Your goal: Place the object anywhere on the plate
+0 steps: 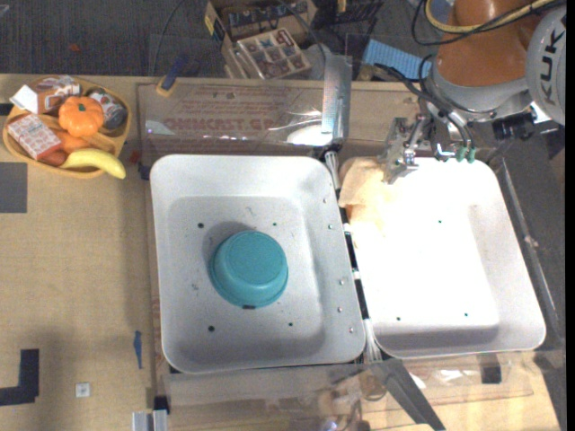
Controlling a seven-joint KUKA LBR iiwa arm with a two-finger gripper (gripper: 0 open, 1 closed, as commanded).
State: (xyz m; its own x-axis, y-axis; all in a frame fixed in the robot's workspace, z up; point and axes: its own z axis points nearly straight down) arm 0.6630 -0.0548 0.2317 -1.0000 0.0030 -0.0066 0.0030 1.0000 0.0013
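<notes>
The arm (490,34), grey with an orange part, is reaching in from the upper right of the frame. Its fingers (402,155) are hanging over the upper left corner of the right bin (449,330). From this view I cannot tell how far the fingers are open, and I cannot tell if they are holding anything.

Just under the fingers, a pale cream object (361,191) is lying in the upper left corner of the right bin, close to the wall between the two bins. It is blurred and its shape is not clear.

The teal plate (250,268) is sitting in the middle of the left bin (180,196), a little toward the lower part. The pale object and the plate are well apart, in different bins.

On the worktop (72,285), in the upper left of the frame, a small basket (18,142) is standing with a banana (94,161) and an orange pumpkin (81,117) in it.
</notes>
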